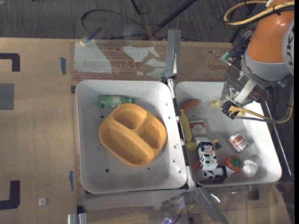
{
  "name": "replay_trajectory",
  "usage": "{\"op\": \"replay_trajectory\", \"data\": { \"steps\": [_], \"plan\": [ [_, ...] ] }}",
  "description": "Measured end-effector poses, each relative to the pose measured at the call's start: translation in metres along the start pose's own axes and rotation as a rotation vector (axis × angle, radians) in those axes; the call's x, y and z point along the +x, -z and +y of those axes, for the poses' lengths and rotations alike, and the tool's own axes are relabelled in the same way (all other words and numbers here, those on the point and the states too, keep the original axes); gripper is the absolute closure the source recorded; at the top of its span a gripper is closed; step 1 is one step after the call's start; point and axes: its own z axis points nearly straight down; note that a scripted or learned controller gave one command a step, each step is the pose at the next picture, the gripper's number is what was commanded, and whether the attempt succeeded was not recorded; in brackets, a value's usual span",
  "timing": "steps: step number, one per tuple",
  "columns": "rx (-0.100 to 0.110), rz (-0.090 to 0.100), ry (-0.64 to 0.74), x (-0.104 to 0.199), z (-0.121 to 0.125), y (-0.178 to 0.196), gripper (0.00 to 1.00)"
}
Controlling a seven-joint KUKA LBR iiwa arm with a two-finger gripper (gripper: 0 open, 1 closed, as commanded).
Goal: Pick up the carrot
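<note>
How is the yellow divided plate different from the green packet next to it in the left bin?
The yellow plate is far bigger than the green packet. The plate is rounded with three compartments; the packet is a slim strip. The plate sits mid-bin, the packet nearer the far wall. Both lie flat in the left bin.

Robotics lab, wooden bench marked with tape, two white bins, tripod legs and cables stood behind.

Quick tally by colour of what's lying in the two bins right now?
Orange or red: 4, divided plate, carrot, can, tomato-like toy
Green: 1, packet
Yellow: 1, banana
Black-and-white: 1, cow
White: 1, ball
Total: 8
</note>
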Motion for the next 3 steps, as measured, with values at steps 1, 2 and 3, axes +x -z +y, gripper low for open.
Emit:
{"op": "replay_trajectory", "data": {
  "steps": [1, 2, 3],
  "plan": [
    [-0.004, 0.002, -0.374, 0.038, 0.035, -0.008, 1.0],
    [0.001, -0.001, -0.037, 0.079, 0.043, -0.084, 1.0],
    [-0.006, 0.004, -0.078, 0.063, 0.007, 0.013, 1.0]
  ]
}}
